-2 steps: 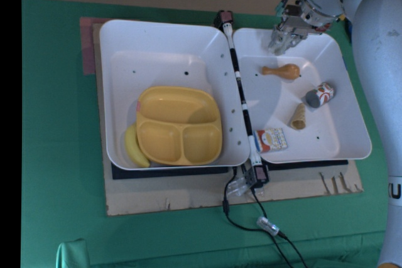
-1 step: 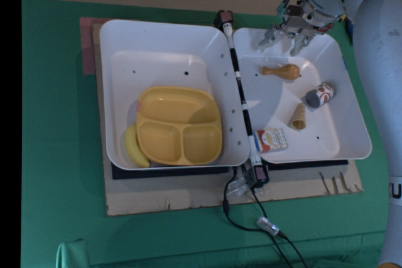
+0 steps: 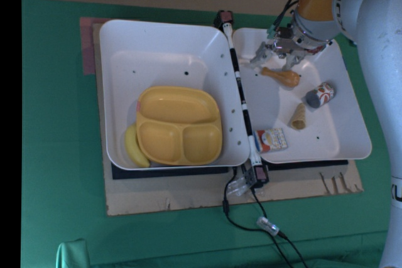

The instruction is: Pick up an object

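In the right bin (image 3: 339,135) lie a brown toy drumstick (image 3: 282,76), a blue, white and red can on its side (image 3: 320,95), a tan cone (image 3: 298,116) and a small red and white packet (image 3: 272,139). My gripper (image 3: 277,61) hangs at the back of this bin, just behind and above the drumstick. Its fingers are spread open with nothing between them.
The left bin (image 3: 157,47) holds a yellow divided plate (image 3: 179,125) with a banana (image 3: 134,146) beside its left edge. A black and white strip (image 3: 242,97) runs between the bins. Cables (image 3: 264,223) trail over the green cloth in front.
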